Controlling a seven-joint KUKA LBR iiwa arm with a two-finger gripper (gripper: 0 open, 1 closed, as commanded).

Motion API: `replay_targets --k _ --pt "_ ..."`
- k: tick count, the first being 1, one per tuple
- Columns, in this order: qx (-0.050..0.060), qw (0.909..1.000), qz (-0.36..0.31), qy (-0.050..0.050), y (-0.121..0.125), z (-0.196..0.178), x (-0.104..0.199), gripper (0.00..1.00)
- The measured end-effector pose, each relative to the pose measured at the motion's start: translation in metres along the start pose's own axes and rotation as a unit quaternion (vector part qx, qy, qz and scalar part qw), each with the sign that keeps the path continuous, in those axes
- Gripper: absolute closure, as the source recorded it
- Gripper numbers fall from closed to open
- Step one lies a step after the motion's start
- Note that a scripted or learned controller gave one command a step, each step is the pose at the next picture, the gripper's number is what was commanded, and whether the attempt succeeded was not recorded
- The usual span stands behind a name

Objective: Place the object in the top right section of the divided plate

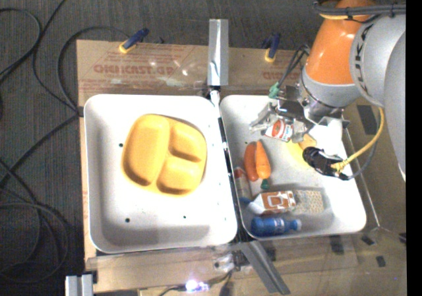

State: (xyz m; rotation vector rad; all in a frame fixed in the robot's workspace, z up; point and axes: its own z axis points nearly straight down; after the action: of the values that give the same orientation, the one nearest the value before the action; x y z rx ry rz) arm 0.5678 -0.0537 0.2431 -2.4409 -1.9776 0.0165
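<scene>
two shallow white bins sit side by side: the left bin (105,222) and the right bin (343,212), both smooth plastic with rounded corners. the grey arm (343,51), with its glossy orange band, reaches in over the right bin. the yellow divided plate (165,154) lies in the left bin, three sections, glossy. the gripper (282,124) hovers over the right bin's upper part, around a small red-and-white object (281,130), apparently between its fingers; their exact spread is hard to read. below lie one orange carrot (258,160), one printed carton (277,202) and one blue bottle (273,225).
</scene>
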Motion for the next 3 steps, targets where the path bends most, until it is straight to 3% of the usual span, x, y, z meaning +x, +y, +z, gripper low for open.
replay_targets --k 1,2,3 --pt "0.001 0.9993 0.037 0.001 -0.029 0.042 -0.012 1.0" --pt "0.002 0.9935 0.114 0.003 -0.08 0.063 0.045 1.0" --pt "0.001 0.9862 0.165 0.001 -0.055 0.046 0.11 1.0"
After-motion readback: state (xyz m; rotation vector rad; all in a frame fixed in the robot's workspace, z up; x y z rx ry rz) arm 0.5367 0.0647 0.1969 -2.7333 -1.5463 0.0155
